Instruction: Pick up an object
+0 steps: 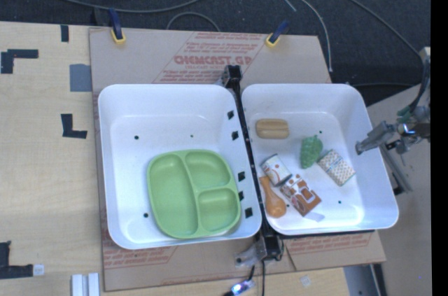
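Observation:
The right bin (350, 100) holds several small objects. A tan bread roll (271, 128) lies toward its back left. A green leafy toy (311, 151) sits mid-bin, with a patterned white box (336, 167) just to its right. Closer to the front lie a small white and red can (275, 167), a brown and white packet (302, 195) and an orange piece (274, 201). My gripper (374, 138) hovers over the right rim of this bin, to the right of the patterned box and apart from every object.
In the left bin (119, 113) a green divided plate (192, 193) rests at the front right. A black divider (240, 141) runs between the bins. Both sit on a cardboard sheet (210, 60) held by two clamps, with cables on the dark floor behind.

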Robot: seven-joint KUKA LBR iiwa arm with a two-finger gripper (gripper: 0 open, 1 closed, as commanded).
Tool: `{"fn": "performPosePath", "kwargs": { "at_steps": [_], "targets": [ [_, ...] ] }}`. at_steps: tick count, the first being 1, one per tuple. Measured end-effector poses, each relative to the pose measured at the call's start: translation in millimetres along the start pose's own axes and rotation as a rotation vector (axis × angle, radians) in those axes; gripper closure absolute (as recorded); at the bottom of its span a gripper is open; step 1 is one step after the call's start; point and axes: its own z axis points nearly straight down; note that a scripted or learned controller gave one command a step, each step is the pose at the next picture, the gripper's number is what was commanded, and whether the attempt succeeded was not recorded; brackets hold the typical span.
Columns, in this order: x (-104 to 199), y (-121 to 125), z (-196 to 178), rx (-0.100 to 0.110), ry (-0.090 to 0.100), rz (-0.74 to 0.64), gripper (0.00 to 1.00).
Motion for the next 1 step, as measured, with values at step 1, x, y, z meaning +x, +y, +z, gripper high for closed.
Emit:
{"fn": "performPosePath", "kwargs": {
  "at_steps": [1],
  "targets": [
    [5.2, 0.0, 44.3, 0.004, 0.001, 0.000, 0.00]
  ]
}}
